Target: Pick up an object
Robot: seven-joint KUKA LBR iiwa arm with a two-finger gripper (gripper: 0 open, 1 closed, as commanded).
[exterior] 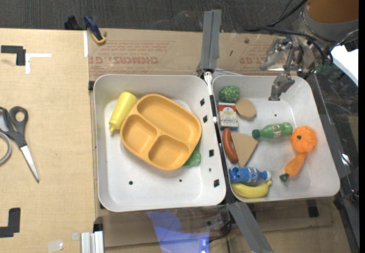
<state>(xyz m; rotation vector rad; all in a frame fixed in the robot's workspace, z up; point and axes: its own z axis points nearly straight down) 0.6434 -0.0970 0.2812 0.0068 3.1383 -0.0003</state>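
Observation:
The right bin (319,188) holds several toy foods: a green leafy piece (230,93), a tan round biscuit (246,109), a small red and white carton (227,115), a red sausage (230,145), a tan wedge (245,148), a green bottle (272,131), an orange fruit (304,139), a carrot (294,165), a blue bottle (248,175) and a banana (251,190). My gripper (280,82) hangs over the bin's far edge, above bare floor and apart from every item. Nothing shows in its grasp.
The left bin (114,189) carries a yellow divided plate (161,130), a yellow bottle (122,110) at its left and a green item (194,158) tucked under its right edge. Scissors (20,138) lie on the bench at the far left. Cables hang at the upper right.

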